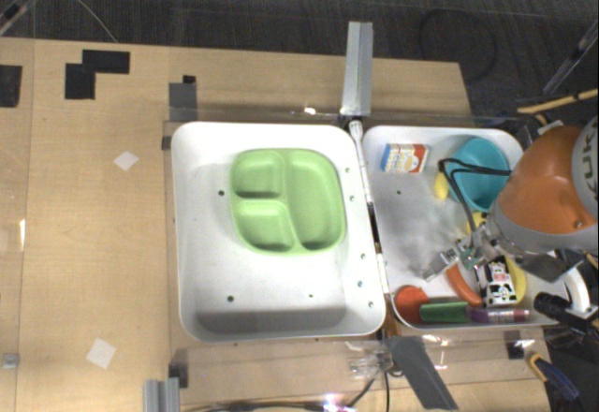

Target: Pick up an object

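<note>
End effector (465, 256) hovers just above the orange carrot (460, 284).

Two white bins on table: left bin (201, 213), right bin (412, 204). One green divided tray (285, 199) in left. Right bin: one small carton (402, 158), one teal cup (482, 167), one green marker (443, 311), one purple marker (499, 314), one carrot (459, 281).

Green tray (285, 199) in left bin (201, 213); pincer (465, 256) over right bin (412, 213).
</note>
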